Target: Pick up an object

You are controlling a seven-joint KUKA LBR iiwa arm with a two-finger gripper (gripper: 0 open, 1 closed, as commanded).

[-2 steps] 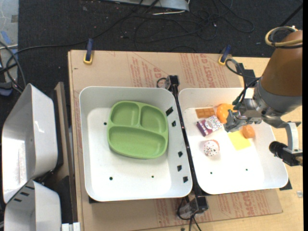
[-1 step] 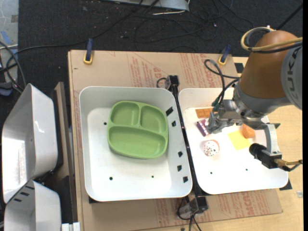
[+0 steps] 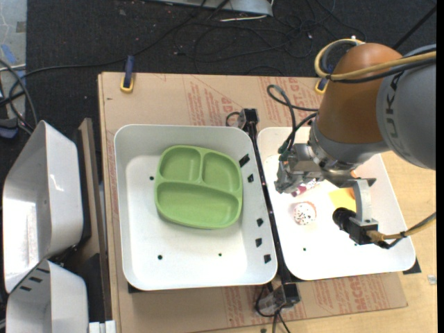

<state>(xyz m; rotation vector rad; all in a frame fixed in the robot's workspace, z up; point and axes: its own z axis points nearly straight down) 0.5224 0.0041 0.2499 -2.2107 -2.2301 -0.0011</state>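
Hovering low in the right bin (image 3: 399, 255), the gripper (image 3: 290, 179) has lifted nothing visible; whether its jaws are parted cannot be told. A speckled ball (image 3: 303, 214) lies just beside it.

A light green plate (image 3: 200, 187) with three sections sits in the white left bin (image 3: 132, 207). In the white right bin (image 3: 388, 255) lie a pale round thing (image 3: 303, 214) speckled with dark dots, a yellow piece (image 3: 342, 198) and a small orange bit (image 3: 355, 175). The arm (image 3: 361, 96) is orange above and grey below. The desk (image 3: 187, 92) is tan with red print. Two yellow clamps (image 3: 127, 83) sit at its far edge.
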